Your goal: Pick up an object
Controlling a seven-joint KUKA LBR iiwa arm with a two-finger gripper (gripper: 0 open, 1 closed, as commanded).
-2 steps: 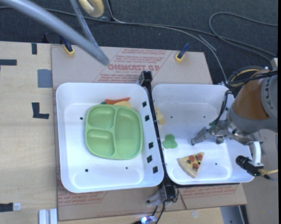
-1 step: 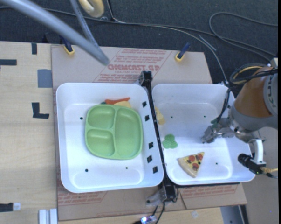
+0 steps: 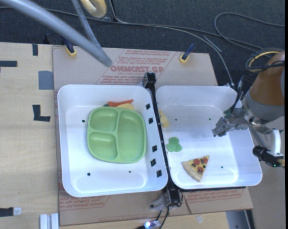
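Camera view: the gripper (image 3: 220,128) hangs over the right bin (image 3: 239,178), near that bin's right edge and about halfway along it, with the grey arm and its orange band coming in from the right. Nothing shows between its fingers, but whether they are spread or closed I cannot tell; the tip is small and dark against the white floor.

In the right bin, the pizza slice (image 3: 196,168) lies near the front edge, left of centre. A green piece (image 3: 173,145) sits close to the left wall, just behind the slice, and a pale yellow piece (image 3: 163,120) lies against the same wall further back. All three rest on the bin floor, apart from the gripper.

In the left bin (image 3: 69,128), a green tray (image 3: 117,133) with three compartments lies in the middle. An orange piece (image 3: 120,102) and a yellowish one beside it peek out from behind the tray's back edge.

Judging by this, the pick is not yet done: no object is lifted or gripped. What is left is the whole grasp: choosing a piece, reaching it, closing on it and raising it clear. The slice and green piece look like the nearest candidates
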